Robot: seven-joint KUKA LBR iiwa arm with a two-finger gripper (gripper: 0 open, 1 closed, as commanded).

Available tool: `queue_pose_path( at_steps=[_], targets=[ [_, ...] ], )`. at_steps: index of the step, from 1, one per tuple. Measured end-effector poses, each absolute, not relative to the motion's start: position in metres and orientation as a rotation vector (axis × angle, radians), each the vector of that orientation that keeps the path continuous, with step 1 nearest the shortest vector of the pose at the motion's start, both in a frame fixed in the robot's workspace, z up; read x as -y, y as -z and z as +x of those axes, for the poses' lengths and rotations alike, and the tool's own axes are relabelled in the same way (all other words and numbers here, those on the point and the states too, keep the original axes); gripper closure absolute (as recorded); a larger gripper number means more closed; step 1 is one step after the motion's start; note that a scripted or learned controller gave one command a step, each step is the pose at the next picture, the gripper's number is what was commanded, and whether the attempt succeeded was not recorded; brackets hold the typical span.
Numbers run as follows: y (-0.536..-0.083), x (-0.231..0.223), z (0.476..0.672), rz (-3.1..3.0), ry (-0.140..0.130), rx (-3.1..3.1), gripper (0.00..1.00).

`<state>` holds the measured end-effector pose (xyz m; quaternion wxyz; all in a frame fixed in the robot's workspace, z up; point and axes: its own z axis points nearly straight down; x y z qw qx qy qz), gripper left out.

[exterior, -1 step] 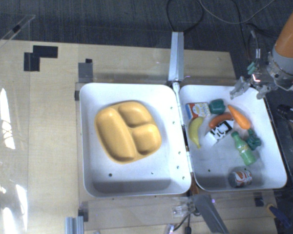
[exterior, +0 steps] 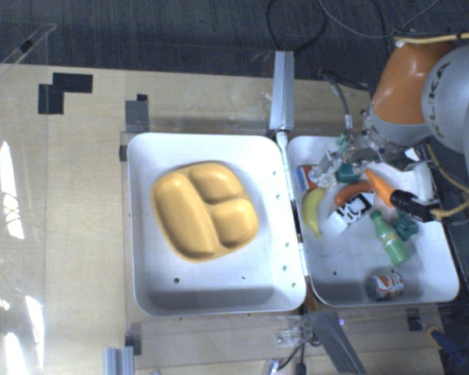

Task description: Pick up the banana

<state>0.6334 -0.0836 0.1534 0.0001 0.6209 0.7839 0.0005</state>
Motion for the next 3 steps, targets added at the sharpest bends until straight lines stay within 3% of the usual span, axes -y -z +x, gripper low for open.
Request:
queue_pose_path(
  at_steps=[1,2,3],
  targets=[
    [-0.198,0.082,0.671,1.727,-0.004,-2.618,0.00],
    [-0.233,0.097,0.671,1.474,-0.004,-2.767,0.00],
    [-0.269,0.056,0.671,1.534,-0.005,-2.735,0.00]
  ],
)
